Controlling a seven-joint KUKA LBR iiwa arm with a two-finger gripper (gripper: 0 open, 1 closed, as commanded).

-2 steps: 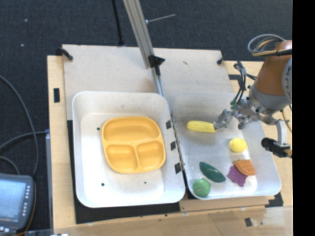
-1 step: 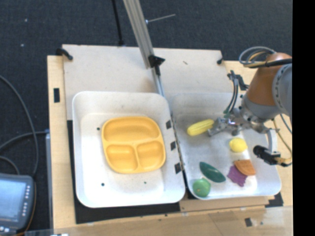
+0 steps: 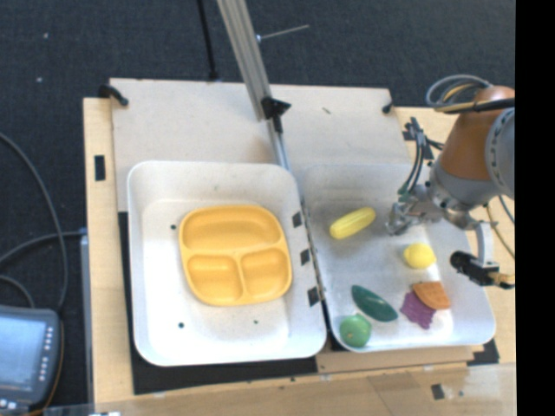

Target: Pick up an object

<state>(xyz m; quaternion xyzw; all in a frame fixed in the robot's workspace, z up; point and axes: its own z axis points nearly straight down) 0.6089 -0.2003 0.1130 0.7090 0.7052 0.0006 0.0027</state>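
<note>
The right bin (image 3: 347, 189) holds a long yellow corn-like piece (image 3: 352, 224) near its middle, a small yellow lemon (image 3: 420, 256), a dark green leaf shape (image 3: 374, 303), a light green round fruit (image 3: 355, 329), an orange piece (image 3: 432, 295) and a purple piece (image 3: 417, 311). My gripper (image 3: 398, 221) hangs low over the right bin, just right of the long yellow piece and up-left of the lemon. Nothing shows between its fingers.
The left bin (image 3: 156, 189) bears a yellow divided tray (image 3: 234, 254). A slanted metal pole (image 3: 247, 46) rises from the gap between the bins at the back. The arm's orange band (image 3: 473, 141) overhangs the right bin's far right side.
</note>
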